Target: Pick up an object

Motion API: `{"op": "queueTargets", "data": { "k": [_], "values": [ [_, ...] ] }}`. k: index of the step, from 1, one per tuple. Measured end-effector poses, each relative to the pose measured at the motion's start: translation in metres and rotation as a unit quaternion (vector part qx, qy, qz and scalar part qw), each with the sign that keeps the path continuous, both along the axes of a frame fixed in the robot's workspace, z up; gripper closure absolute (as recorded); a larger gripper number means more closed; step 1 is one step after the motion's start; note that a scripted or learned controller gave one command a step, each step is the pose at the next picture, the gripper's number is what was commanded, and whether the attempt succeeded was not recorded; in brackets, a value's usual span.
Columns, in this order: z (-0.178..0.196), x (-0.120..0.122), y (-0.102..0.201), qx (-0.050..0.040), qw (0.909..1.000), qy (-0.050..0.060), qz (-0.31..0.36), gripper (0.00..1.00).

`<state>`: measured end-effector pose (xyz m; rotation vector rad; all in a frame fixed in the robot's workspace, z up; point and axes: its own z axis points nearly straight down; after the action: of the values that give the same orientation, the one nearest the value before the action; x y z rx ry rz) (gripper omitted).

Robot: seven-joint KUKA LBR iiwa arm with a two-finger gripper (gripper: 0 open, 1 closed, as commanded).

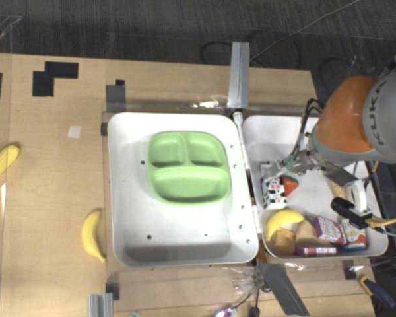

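Two bins [119,177] were seen | left bin held a green tray [187,166] | right bin held clutter: lemon [283,220], packet [330,230] | gripper [287,170] was lowered over a small red item [290,185]; finger state could not be told | lemon judged light, firm, smooth; best gripped across its middle

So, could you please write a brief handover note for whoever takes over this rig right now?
Gripper: low over the right bin, near its left wall; whether its fingers are open or shut cannot be made out, and no object can be seen in them.
Things: the right bin's clutter sits toward its near end, including a yellow fruit. The left bin holds a green divided plate. A banana and a corn cob lie on the bench outside.
Done: no pick visible.
Left: grasp and lift one object.
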<state>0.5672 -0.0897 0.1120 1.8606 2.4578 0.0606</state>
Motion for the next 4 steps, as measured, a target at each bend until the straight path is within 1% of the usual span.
{"op": "queueTargets", "data": {
  "k": [1, 2, 3, 4],
  "values": [
    [0.000, -0.002, 0.001, -0.0008, 1.0000, -0.003, 0.002, 0.00],
    [0.068, -0.011, -0.002, -0.0008, 0.9967, 0.032, 0.074, 0.00],
    [0.008, -0.017, -0.004, -0.0026, 0.9975, 0.017, 0.068, 0.00],
    [-0.002, 0.024, -0.015, -0.0013, 0.9967, 0.013, 0.080, 0.00]
  ]
}}
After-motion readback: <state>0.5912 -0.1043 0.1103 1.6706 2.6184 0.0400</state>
